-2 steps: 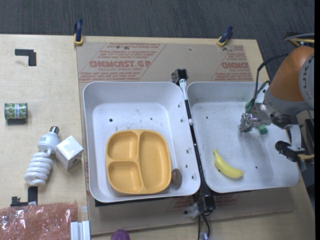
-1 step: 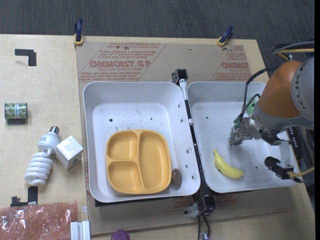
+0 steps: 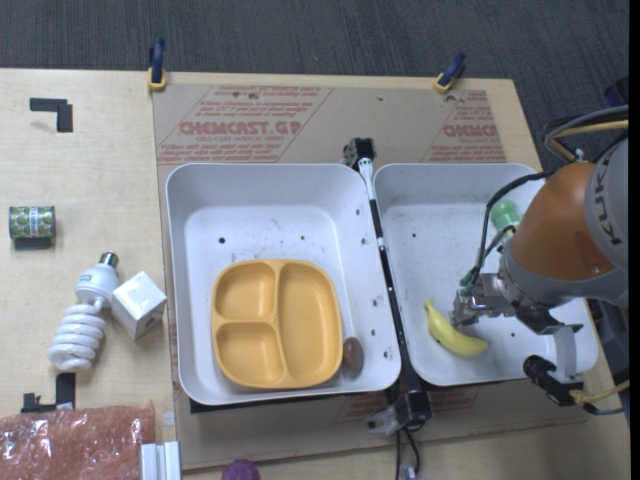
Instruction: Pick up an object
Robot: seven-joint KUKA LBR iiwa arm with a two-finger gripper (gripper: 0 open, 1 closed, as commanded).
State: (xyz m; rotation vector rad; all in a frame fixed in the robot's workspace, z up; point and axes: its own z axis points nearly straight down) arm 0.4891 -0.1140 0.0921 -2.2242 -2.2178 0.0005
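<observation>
Two shallow white bins sit side by side on the bench. The left bin (image 3: 190, 268) holds a yellow divided tray (image 3: 278, 323), and a small brown object (image 3: 353, 354) lies just beside the tray's lower right corner. In the right bin (image 3: 420, 208), a banana (image 3: 450, 333) lies near the front wall, curving from its upper left tip toward the lower right. The arm (image 3: 565, 233), grey with its orange band, comes in from the right over this bin, and the gripper (image 3: 470, 306) hangs just above the banana's right half. Whether the claw is spread or pressed together cannot be told from this angle. A green object (image 3: 505, 214) peeks out behind the arm. On the bench to the left lie a white spiral bulb (image 3: 82, 318), a white cube (image 3: 139, 304) touching it, and a small green can (image 3: 32, 224).
</observation>
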